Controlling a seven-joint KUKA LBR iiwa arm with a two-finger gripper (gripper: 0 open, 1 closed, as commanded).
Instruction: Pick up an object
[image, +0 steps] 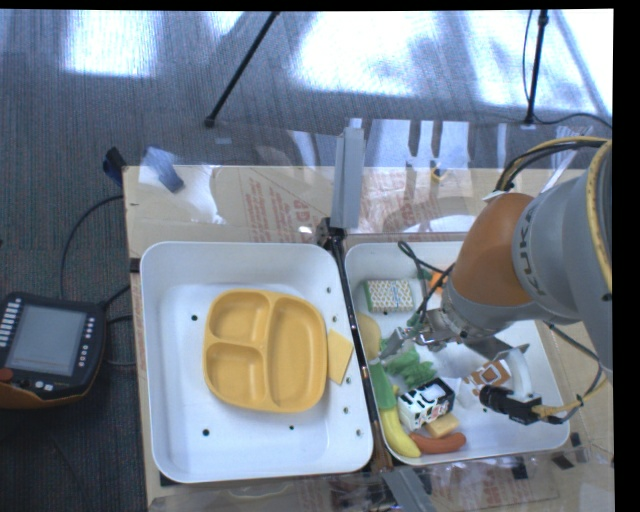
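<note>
From here the arm (540, 250) runs off the right edge, so I lose its upper part. Its orange band covers the far middle of the right bin (480, 455). I can't read the fingers of the gripper (405, 340); they blur into the green toy (408, 366). The banana (396, 425) is partly tucked under the black-and-white toy (425, 403).

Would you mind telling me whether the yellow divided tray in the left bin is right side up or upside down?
Right side up: the yellow divided tray shows its three hollow compartments facing upward, lying flat in the left bin.
</note>
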